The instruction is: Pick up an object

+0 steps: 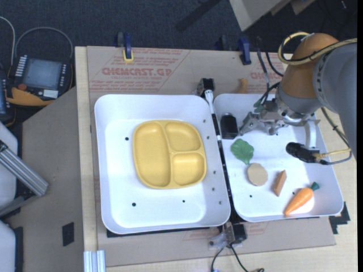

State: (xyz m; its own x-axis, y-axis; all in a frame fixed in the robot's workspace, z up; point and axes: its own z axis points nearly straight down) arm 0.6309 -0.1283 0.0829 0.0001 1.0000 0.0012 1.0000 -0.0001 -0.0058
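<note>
A plywood-topped bench [170,61] stands over dark carpet, carrying two shallow white plastic bins side by side. Nearest the camera, in the right-hand white bin [334,200], lies an orange plastic carrot with a green tip [299,200], below the claw and toward the front rim. Just behind it and to its left are a small brown wedge-shaped piece [279,182] and a round beige disc [257,174], both below the claw. Closer to the claw, down and left of it, sits a flat green leaf-shaped toy [243,150]. A yellow three-compartment plastic plate [168,153] rests in the left-hand white bin [113,208], well to the claw's left. The claw [266,122] hangs over the right bin's back part with nothing visibly between its fingers; whether it is spread or pressed together cannot be told. The step looks like approach: no object chosen. Next it must settle over one toy, perhaps the green leaf, and descend.
</note>
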